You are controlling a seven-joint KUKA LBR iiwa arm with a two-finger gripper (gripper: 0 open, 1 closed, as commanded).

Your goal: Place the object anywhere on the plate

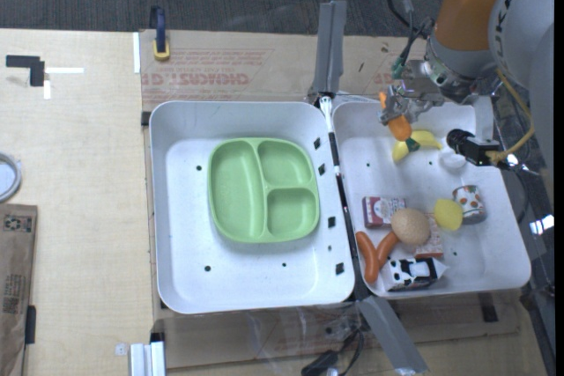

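Note:
A green three-compartment plate (263,188) lies in the left white bin (176,216), with nothing on it. My gripper (398,113) hangs over the far left part of the right bin (502,264), well to the right of the plate. A small orange object (401,128) sits pinched between the fingertips and hangs just below them. A yellow banana-like piece (416,142) lies right beside it on the bin floor.
The right bin also holds a red and white box (382,210), a tan round item (411,226), a yellow lemon (448,214), a small can (471,201), an orange carrot (376,253) and a black and white carton (412,273). A grey divider (330,57) rises between the bins.

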